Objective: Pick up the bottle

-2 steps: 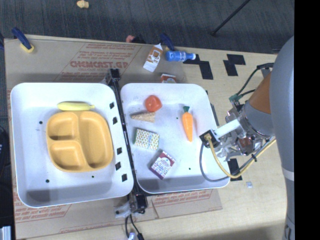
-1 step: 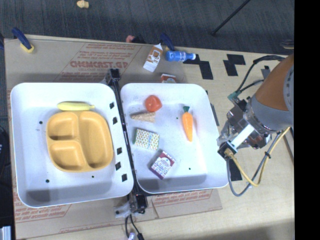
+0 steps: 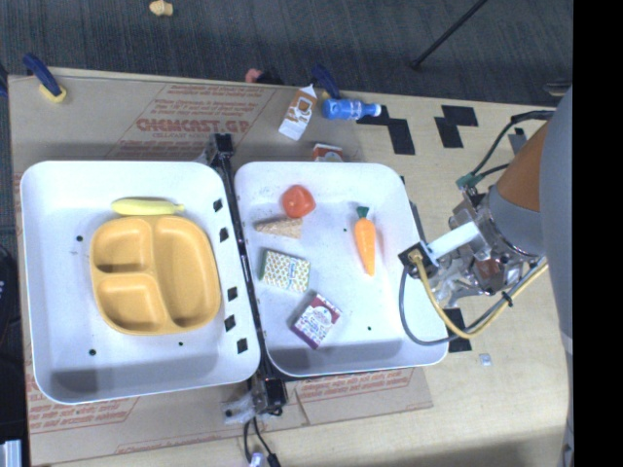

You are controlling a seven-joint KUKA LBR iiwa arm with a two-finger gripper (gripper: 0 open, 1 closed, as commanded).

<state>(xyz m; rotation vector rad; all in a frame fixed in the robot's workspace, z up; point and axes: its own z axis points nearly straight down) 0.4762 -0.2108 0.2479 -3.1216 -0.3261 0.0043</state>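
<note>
Left of frame, a yellow tray (image 3: 154, 272) fills the left bin (image 3: 49, 358), a banana (image 3: 147, 206) just above it. In the right bin (image 3: 389, 353) lie a tomato (image 3: 298, 200), a carrot (image 3: 365, 245) and small packets, spread apart for single grasps. The bottle (image 3: 348, 110) lies outside, on the bench at upper centre. At right the gripper (image 3: 465, 275) sits past the bin's edge; I cannot tell its jaw state, since cables probably hide it.

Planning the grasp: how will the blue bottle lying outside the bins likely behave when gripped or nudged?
The bottle lies on its side on the bench, so it probably rolls if nudged. It looks small and plastic, likely light. Its rounded body may slip between fingers.
</note>
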